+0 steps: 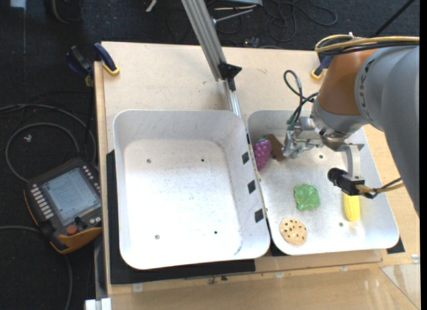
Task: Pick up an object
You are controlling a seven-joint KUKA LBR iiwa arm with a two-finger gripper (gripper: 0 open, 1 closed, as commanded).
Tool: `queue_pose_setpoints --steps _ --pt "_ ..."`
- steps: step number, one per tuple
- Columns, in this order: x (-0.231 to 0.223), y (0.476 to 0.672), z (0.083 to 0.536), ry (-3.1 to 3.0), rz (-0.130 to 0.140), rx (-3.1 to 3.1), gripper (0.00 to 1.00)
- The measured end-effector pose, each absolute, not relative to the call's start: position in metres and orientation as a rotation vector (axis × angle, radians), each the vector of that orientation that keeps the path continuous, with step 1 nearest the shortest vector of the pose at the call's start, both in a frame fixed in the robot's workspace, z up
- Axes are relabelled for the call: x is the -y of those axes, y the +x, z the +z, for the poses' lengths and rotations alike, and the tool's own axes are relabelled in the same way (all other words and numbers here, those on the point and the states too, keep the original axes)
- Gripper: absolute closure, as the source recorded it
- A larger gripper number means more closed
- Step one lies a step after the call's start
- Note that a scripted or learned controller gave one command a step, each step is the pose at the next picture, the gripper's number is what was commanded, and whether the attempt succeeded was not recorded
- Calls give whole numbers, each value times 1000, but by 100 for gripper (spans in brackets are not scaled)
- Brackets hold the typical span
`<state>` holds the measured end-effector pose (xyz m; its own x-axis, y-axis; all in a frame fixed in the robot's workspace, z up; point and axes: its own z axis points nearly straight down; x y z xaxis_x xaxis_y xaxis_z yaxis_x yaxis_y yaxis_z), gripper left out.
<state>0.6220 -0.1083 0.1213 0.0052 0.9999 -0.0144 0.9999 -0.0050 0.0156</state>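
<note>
In the camera view, the arm (373, 82) reached in over the right bin (373, 232) from its outer side. The gripper (291, 149) hung low over the far part of this bin, nearer to the wall that the bin shares with the left bin (180, 189) than to the outer wall. Whether the claw was apart or together, I could not tell; it was too small and partly hidden by the wrist. Nothing was seen clamped in it.

All things to pick lay in the right bin. A purple thing (261, 153) lay against the shared wall, in the far half of the bin, just beside the gripper. Between them there was a small brown bit (275, 147), and I could not tell what it was or whether it touched the gripper. A green thing (307, 197) lay about in the middle of the bin floor, apart from the others. A round cookie (293, 231) with dark dots lay close to the near wall of the bin, toward the shared wall. A yellow thing (351, 209) lay toward the outer wall, in the near half.

Both bins stood side by side on a pale bench (167, 75). A metal pole (200, 22) slanted down to the far end of the shared wall of the right bin.
</note>
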Motion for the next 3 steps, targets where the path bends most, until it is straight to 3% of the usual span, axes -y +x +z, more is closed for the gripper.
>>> queue_pose_setpoints --steps 2,3 --pt "112 630 213 2215 6 -2220 100" --pt "64 613 220 2214 2 -2231 100"
